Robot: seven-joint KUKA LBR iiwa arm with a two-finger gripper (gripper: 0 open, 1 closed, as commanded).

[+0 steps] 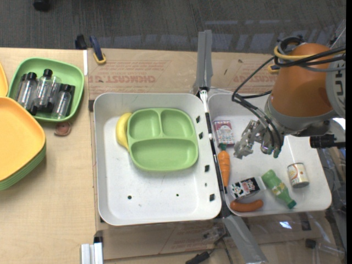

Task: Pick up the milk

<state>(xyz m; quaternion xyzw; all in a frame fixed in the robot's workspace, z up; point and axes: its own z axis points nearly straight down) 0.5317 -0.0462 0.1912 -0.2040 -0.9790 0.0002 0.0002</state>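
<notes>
The gripper (256, 142) hung above the right bin (322, 199), fingers slightly parted and holding nothing. The milk (245, 187) lay flat at its six o'clock, wedged between carrot (224, 168) and sausage (247, 204), so a grasp looked awkward.

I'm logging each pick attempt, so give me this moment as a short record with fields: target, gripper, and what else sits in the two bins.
target: milk carton, black and white, lying in the right bin near its front left
gripper: gripper above the right bin, apart from the milk carton, nothing between its fingers
right bin, other items: carrot, sausage, green bottle, small can, red and white packet
left bin: green divided tray, with a yellow item at its left edge
</notes>
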